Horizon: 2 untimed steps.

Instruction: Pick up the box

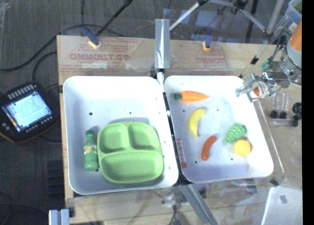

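Nearest in the left bin [78, 96] lies the green divided box [130, 153], flat, with a small green bottle [90, 150] just beside its left edge. It looks like light, stiff, smooth plastic, so a pinch on a raised rim or a divider wall seems best. Toy foods lie in the right bin [221, 167]: carrot [194, 96], banana [196, 121], sausage [208, 147]. The gripper [248, 90] hangs over that bin's far right corner, well apart from the box; I cannot tell whether its jaws are open or closed
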### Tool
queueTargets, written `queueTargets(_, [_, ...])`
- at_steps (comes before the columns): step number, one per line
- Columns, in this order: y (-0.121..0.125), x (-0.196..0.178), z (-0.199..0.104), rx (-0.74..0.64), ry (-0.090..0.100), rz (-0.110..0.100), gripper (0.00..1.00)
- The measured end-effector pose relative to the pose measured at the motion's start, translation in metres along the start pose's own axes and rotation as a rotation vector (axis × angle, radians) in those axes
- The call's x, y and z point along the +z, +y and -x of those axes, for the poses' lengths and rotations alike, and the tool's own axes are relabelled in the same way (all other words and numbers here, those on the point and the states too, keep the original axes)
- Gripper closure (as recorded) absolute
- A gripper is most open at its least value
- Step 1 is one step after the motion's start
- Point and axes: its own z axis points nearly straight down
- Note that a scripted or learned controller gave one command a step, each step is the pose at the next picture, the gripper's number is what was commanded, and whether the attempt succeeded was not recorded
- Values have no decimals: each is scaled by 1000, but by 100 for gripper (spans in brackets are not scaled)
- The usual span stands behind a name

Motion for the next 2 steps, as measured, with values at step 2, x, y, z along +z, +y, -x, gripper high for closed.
queueTargets(2, [-99,143,-119,1,1,-3,0])
